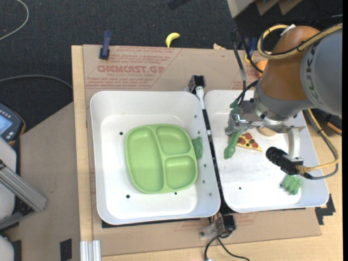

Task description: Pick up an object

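My gripper (237, 127) hangs over the far left part of the right bin (255, 197), under the grey wrist with the orange band. Directly below it lies a long green vegetable toy (230, 147), slanting toward the bin's left wall; its upper end meets the gripper, and contact cannot be made out. A toy pizza slice (250, 141) rests just right of that. A small green leafy toy (292, 184) sits near the right bin's front right corner. In the left bin (109, 118) lies a green divided plate (161, 157), with a small green piece (197, 146) at its right edge.
A black-headed tool with a thin handle (198, 85) lies along the ridge between the bins. On the cardboard behind the bins are a yellow banana toy (172, 37) and a blue clamp (105, 44). The arm covers the right bin's far right corner.
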### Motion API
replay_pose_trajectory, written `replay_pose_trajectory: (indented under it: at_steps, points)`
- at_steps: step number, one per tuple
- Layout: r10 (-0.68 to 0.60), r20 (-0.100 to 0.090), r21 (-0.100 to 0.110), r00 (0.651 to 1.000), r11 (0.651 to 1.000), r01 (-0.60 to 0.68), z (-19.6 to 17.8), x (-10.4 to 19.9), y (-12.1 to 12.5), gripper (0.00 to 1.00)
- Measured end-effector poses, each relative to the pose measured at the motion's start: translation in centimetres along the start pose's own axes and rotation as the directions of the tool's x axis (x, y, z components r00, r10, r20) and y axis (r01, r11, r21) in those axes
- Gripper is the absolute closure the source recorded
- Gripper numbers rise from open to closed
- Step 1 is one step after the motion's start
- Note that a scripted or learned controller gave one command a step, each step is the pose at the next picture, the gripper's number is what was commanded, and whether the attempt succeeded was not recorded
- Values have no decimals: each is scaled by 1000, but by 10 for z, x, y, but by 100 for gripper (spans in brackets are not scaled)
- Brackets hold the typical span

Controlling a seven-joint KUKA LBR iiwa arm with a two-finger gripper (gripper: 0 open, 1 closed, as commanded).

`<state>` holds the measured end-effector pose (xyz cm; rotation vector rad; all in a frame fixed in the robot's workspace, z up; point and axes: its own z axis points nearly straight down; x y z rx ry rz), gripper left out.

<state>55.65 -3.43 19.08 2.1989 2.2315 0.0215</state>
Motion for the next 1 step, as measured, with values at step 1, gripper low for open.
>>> replay_pose_trajectory:
  at_steps: [1]
  points:
    - [13,5,0,1000,1000,-13,-127,-9,-16,100]
